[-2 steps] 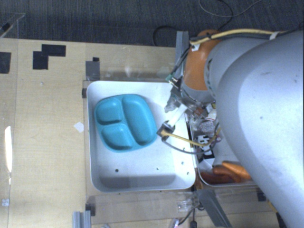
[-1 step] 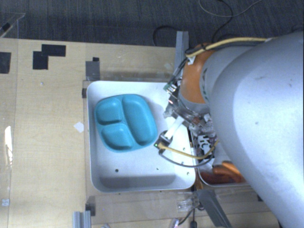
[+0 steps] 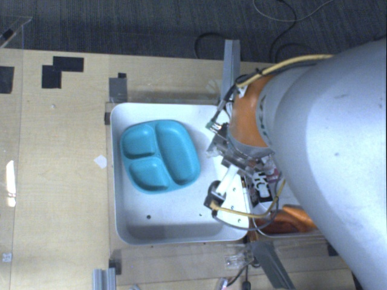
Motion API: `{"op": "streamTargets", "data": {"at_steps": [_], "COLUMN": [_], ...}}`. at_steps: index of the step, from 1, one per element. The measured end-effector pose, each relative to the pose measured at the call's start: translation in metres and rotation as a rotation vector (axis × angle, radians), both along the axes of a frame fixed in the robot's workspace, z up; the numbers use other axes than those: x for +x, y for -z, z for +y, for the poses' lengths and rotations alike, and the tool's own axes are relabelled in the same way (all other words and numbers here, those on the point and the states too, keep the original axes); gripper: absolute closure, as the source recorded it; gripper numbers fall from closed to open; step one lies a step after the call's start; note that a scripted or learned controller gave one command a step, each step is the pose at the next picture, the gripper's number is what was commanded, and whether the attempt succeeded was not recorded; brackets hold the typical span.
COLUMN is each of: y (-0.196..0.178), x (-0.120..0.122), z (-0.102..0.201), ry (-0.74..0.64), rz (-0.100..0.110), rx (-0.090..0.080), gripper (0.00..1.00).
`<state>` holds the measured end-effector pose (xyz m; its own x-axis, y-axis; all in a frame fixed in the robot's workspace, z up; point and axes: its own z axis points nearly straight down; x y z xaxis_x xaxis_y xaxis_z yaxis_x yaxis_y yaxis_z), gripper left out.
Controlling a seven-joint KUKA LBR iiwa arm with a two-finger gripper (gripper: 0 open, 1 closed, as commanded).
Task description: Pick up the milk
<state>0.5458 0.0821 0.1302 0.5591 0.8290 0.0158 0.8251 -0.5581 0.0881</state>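
Observation:
My gripper (image 3: 249, 175) hangs below the orange wrist band, over the divider between the two bins and low into the right bin (image 3: 266, 237). Right under it shows a small white patch with black print (image 3: 261, 186), which may be the milk carton; I cannot tell for sure. The big grey arm covers most of the right bin and whatever else lies there.
A blue divided plate (image 3: 160, 156) lies in the left bin (image 3: 130, 222), toward its back. An orange-brown object (image 3: 291, 219) peeks out under the arm at the right bin's front. Black tape marks (image 3: 60, 70) sit on the bench at the far left.

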Motion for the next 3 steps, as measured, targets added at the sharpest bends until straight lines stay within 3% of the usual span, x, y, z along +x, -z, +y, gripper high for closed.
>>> {"op": "streamTargets", "data": {"at_steps": [1, 2, 3], "y": [-0.064, -0.056, -0.054], "x": [-0.039, -0.059, -0.058], "z": [0.031, -0.026, -0.114], "ry": [-0.107, -0.251, -0.371], "rz": [0.081, 0.085, 0.085], "rx": [0.033, 0.027, 0.021], "gripper": [0.00, 0.00, 0.00]}}
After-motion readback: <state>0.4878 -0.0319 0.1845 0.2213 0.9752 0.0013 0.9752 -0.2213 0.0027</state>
